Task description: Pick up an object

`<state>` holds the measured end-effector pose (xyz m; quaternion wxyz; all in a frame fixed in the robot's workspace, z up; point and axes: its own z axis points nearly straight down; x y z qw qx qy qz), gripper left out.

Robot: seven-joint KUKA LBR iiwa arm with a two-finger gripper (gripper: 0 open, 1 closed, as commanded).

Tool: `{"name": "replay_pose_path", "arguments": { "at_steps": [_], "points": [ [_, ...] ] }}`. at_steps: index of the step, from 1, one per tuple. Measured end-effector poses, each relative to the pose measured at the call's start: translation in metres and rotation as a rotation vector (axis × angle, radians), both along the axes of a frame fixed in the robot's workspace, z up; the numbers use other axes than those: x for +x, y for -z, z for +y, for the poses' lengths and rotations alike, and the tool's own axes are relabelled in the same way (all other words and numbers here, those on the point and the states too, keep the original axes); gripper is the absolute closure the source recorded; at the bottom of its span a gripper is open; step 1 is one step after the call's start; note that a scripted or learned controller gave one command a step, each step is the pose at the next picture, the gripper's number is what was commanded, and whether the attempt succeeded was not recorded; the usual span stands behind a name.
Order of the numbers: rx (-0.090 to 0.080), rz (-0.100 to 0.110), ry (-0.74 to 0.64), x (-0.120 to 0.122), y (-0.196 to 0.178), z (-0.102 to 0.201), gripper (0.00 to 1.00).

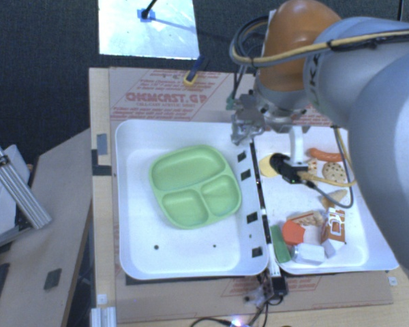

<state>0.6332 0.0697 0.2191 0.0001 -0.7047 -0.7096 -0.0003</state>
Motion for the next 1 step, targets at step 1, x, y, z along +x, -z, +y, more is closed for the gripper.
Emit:
{"name": "replay_pose_path", "arguments": {
  "at_steps": [1],
  "points": [
    [-0.001, 0.001, 0.007, -0.0072, 0.0048, -0.0111, 1.00]
  ]
}}
